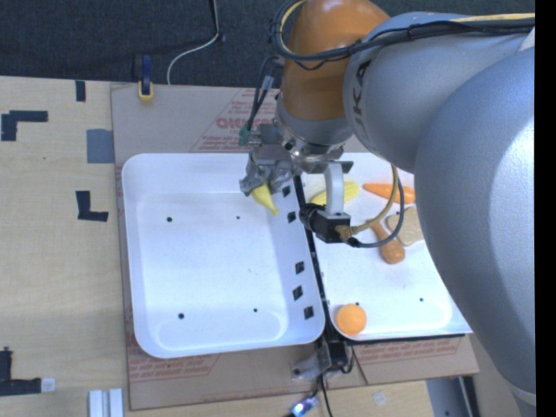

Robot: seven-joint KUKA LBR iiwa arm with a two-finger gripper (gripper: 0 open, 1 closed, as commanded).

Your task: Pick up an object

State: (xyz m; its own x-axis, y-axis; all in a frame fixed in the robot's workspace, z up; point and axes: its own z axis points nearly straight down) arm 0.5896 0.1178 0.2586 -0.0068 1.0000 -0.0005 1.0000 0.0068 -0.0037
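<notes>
The end effector [268,183], at upper centre of the frame, appears closed on a small yellow object [265,199] above the left bin [139,233], so the pick looks nearly done, barring a slip

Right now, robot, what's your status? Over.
Gripper low at the bins' divider. Yellow thing at its fingers, hold unconfirmed. Orange ball loose in right bin.
</notes>
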